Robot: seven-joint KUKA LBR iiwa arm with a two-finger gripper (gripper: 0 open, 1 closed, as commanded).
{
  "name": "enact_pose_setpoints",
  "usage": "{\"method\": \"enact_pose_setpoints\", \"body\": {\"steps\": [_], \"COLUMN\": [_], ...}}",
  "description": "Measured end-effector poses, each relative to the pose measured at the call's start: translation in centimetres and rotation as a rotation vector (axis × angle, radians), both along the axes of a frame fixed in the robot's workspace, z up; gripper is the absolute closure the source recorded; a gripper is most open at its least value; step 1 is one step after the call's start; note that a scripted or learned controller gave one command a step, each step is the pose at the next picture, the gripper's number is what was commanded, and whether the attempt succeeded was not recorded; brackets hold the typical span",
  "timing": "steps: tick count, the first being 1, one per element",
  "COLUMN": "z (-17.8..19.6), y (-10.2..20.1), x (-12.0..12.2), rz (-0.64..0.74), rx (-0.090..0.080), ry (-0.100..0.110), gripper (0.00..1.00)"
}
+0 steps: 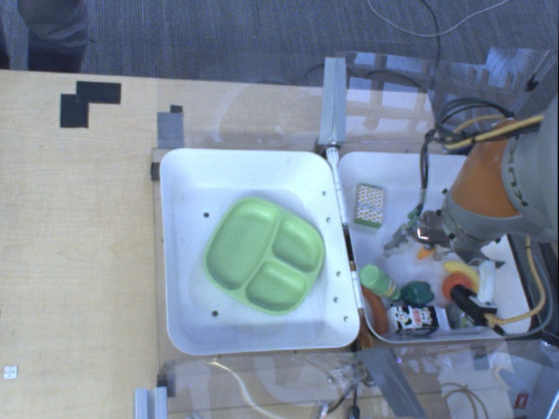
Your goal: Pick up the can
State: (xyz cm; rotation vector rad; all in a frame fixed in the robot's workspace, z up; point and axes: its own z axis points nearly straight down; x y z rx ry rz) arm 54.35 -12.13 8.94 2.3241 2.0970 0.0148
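- The arm [502,182] is cut off by the 3 o'clock edge
- Its wrist hides part of the right bin [393,168]
- The jaws are too blurred to read

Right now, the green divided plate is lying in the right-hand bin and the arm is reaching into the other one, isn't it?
Not quite. The camera view shows the green divided plate lying in the left-hand bin. The arm is reaching into the other one, the right-hand bin, as you said.
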Motion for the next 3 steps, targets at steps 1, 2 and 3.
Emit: {"method": "enact_pose_setpoints", "body": {"steps": [1, 2, 3], "z": [0.0, -0.2, 1.6], "y": [1.7, 1.0, -4.0], "x": [0.9, 10.4, 12.7], "rz": [-0.079, -0.047, -0.148], "rx": [0.0, 0.001, 0.002], "ry": [0.003, 0.007, 0.007], "gripper": [0.0, 0.0, 0.0]}}
